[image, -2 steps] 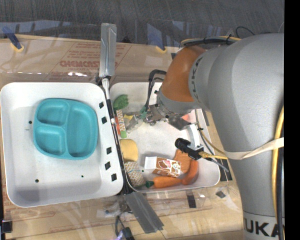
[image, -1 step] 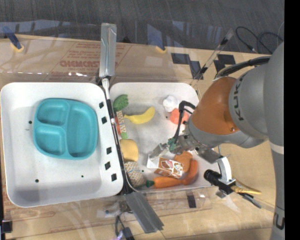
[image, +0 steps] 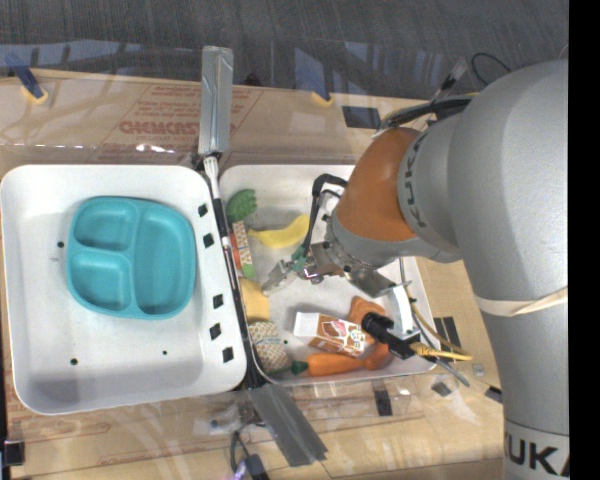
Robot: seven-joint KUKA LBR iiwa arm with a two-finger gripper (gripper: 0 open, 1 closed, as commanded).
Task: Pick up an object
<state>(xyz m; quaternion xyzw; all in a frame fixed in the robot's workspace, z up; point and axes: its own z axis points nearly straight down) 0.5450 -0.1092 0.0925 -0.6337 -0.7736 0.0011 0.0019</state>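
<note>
So we've got two bins side by side on the counter [image: 100,128], a divided tray [image: 132,256] sitting in the left bin [image: 30,368], and the right bin [image: 270,180] crammed with a carrot [image: 330,365] nearest us, a banana [image: 283,234] further back.

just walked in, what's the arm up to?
The KUKA arm reaches down into the right bin, its gripper low among cluttered items: a banana, a carrot, a small printed packet. Nothing is visibly lifted clear. The left bin holds a teal divided plate, untouched.
</note>
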